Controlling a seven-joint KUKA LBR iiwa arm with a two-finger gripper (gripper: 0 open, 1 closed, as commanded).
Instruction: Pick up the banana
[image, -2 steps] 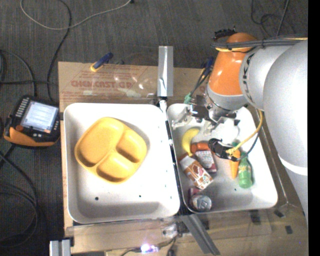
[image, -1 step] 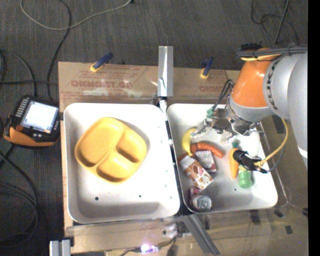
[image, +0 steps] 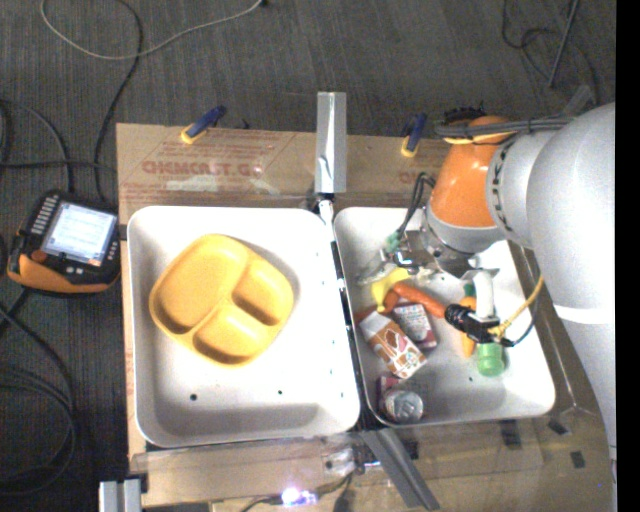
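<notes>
Since the arm's wrist hangs low over the right bin (image: 520, 400), gripper (image: 412, 252) state can't be told; banana (image: 384, 292) lies just below it, w/ carrot (image: 420, 297) and packets crowding it, prob. complicating the pick.

Overhead, slanted down on 2 bins (image: 140, 300).

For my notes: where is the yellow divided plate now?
The yellow divided plate lies in the left bin, apart from the clutter in the right bin.
</notes>
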